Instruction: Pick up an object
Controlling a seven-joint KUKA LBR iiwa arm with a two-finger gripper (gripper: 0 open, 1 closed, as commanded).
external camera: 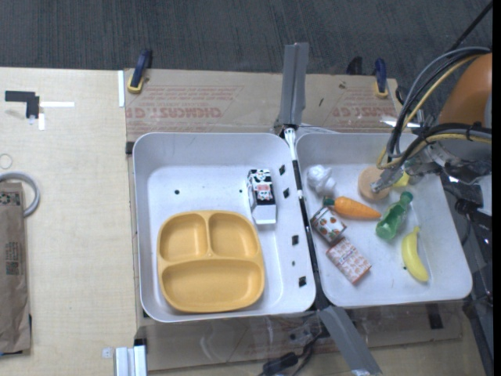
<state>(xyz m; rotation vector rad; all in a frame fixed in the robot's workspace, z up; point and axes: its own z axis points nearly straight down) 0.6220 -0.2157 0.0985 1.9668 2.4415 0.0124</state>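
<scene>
Presently, findings as observed from the overhead camera:

Arm: enters from the right, orange band near the upper right corner, cables looping over the right bin (462, 288).
End effector (385, 184): low over the rear of the right bin, at the tan round object (372, 183); whether the fingers are open or closed cannot be told, and no object is seen between them.
Right bin contents: tan round object at the rear; a yellow item just beside the end effector, too hidden to identify; white crumpled object (319, 178) near the left wall; carrot (356, 207) lying crosswise at the centre; green bottle (394, 216) tilted, just right of the carrot; banana (414, 255) toward the right front; two small printed packets (340, 243) at the left front.
Left bin (156, 159) contents: yellow divided plate (210, 261) at the front; small black-and-white carton (261, 196) near the right wall.
Surface (70, 210): wood-toned, with cardboard behind the bins held by blue clamps.
</scene>
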